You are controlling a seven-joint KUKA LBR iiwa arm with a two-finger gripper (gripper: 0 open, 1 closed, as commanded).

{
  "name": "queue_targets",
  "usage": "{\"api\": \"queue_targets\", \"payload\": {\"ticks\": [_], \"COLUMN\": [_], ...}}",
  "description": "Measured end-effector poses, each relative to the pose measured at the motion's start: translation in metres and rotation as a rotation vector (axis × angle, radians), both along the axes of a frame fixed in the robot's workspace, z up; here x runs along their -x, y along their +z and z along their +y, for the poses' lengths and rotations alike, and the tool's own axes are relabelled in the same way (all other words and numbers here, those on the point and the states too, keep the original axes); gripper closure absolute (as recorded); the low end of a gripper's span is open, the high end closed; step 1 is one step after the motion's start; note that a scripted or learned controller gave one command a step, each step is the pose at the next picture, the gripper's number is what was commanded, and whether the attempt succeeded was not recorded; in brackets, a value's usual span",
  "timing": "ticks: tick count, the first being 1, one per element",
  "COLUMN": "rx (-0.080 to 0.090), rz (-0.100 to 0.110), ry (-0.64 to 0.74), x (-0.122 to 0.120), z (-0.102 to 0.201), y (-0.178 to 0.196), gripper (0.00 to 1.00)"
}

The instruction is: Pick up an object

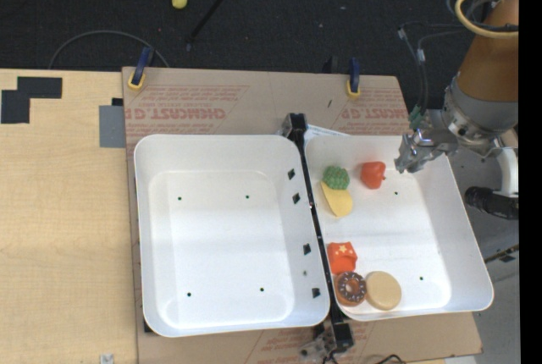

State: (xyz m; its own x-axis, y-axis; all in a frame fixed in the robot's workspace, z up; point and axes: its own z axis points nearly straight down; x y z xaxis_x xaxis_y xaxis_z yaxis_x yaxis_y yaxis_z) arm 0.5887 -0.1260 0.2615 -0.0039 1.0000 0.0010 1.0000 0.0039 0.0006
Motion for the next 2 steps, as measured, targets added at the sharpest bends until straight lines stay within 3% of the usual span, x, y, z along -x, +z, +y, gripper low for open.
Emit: {"api": "queue_targets", "payload": {"ticks": [2], "rx": [0.000], "rz": [0.002], "ry": [-0.002], "x": [-0.014], "z": [0.099], "y": [-0.025], "gripper": [1.00]}}
